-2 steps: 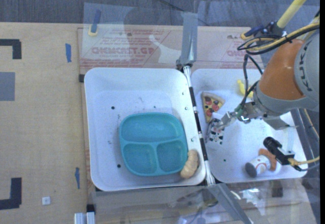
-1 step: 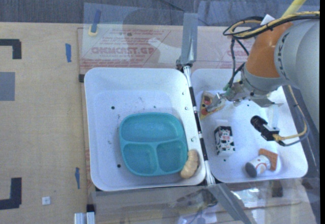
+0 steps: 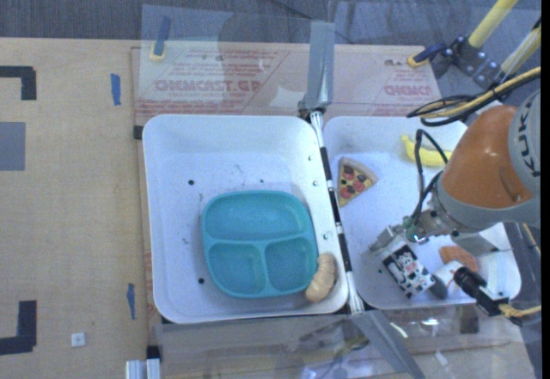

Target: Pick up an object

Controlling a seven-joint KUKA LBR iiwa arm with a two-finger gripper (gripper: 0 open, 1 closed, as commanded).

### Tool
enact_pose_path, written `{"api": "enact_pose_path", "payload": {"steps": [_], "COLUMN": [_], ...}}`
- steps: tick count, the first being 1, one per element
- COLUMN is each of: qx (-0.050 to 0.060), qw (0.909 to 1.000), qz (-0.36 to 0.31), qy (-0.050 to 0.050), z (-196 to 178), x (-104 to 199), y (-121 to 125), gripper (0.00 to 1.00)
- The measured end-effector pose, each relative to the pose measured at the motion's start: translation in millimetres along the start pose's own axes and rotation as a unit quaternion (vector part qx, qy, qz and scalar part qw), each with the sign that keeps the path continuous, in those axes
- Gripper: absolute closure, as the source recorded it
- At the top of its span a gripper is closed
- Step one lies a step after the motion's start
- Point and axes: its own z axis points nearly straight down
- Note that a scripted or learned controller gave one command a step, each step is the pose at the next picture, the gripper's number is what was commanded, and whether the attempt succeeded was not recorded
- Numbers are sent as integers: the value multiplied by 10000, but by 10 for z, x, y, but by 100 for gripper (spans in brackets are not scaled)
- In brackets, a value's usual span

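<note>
The teal divided tray [image 3: 258,241] serves as the landmark: it lies flat on the floor of the left white bin [image 3: 172,154], toward that bin's near right part, with three compartments, one long one across the far side and two smaller ones on the near side. Touching the tray's near right corner, against the bin wall, rests a tan bread-like piece [image 3: 322,277]. To the right of the tray, past the divider between the bins, sits the right white bin [image 3: 378,130]. In it, right of the tray and a little farther back, lies a toy pizza slice [image 3: 353,180] with dark and red dots on its top, close to the divider. Farther right still and back from the tray, a yellow banana-like object [image 3: 423,152] lies near the right bin's far wall, partly hidden by black cables and the arm. The grey arm with its orange band [image 3: 485,162] hangs over the right bin, and its claw [image 3: 411,270] is low over the bin floor, right of the tray's near edge; how its jaws stand I cannot tell. Just right of the claw an orange object [image 3: 457,257] lies on the bin floor, beside a white piece. Both bins stand on the tan table [image 3: 69,223], which carries black corner marks and blue tape pieces left of the tray.
</note>
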Motion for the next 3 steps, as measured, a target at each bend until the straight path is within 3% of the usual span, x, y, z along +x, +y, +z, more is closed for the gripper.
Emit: {"api": "enact_pose_path", "payload": {"steps": [1, 2, 3], "qx": [-21, -42, 41], "qw": [10000, 10000, 9947], "qz": [-21, 9, 1029], "qy": [-20, -42, 6], "z": [-3, -108, -1416], "x": [193, 161, 526], "y": [-133, -130, 97], "gripper": [0, 100, 100]}}
